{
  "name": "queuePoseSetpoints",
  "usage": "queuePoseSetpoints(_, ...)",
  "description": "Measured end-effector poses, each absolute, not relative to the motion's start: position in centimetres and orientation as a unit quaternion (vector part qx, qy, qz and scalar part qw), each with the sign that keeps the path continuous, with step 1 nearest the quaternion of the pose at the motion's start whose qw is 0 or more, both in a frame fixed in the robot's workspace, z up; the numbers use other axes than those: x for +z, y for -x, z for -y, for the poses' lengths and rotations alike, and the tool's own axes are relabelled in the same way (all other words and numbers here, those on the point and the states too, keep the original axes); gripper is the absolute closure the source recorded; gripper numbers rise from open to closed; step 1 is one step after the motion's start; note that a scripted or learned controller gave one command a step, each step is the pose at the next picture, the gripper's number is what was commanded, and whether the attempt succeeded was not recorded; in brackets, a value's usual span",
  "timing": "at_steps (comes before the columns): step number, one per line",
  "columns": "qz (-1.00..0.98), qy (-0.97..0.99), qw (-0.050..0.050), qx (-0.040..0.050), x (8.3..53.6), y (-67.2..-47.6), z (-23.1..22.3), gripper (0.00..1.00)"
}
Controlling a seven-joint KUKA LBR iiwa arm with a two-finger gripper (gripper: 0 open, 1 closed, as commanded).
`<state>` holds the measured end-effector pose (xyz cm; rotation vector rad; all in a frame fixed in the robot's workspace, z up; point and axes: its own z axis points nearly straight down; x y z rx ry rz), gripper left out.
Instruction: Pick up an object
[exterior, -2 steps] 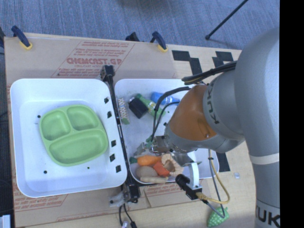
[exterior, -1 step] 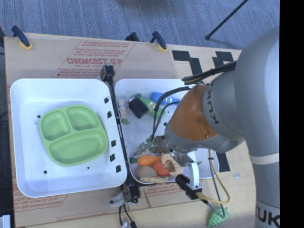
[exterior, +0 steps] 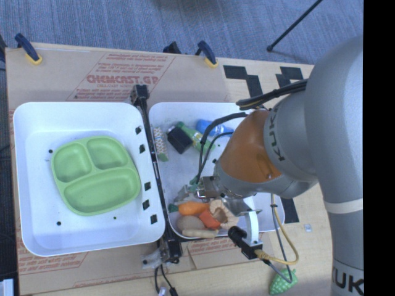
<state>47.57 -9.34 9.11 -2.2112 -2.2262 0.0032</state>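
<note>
From the camera view, your tool (exterior: 207, 197) sits low in the right bin (exterior: 185, 113), at the bin's near end, with the orange wrist band directly above and behind it, hiding most of the mechanism. You cannot tell whether the tool is spread or closed; the wrist covers that. The likeliest thing to take is the carrot (exterior: 199, 212), lying just below the tool on the near side, touching or almost touching it, its long axis running left to right across the bin. A pale piece (exterior: 192, 229) lies just beyond the carrot, nearer the bin's front wall, parallel to it. A black block (exterior: 179, 140) and a blue item (exterior: 206, 126) lie well apart from the tool, toward the far end. The green tray (exterior: 95, 174) is off to the tool's left, in the other bin.
</note>
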Motion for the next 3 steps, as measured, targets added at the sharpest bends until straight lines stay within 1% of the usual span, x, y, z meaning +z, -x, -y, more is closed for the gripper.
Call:
queuePoseSetpoints(1,0.709,0.705,0.002,0.001,9.1,-47.6,9.3,0.0)
queuePoseSetpoints(2,0.709,0.705,0.001,0.0007,9.2,-63.0,11.0,0.0)
queuePoseSetpoints(3,0.709,0.706,0.002,0.001,9.1,-57.4,17.5,0.0)
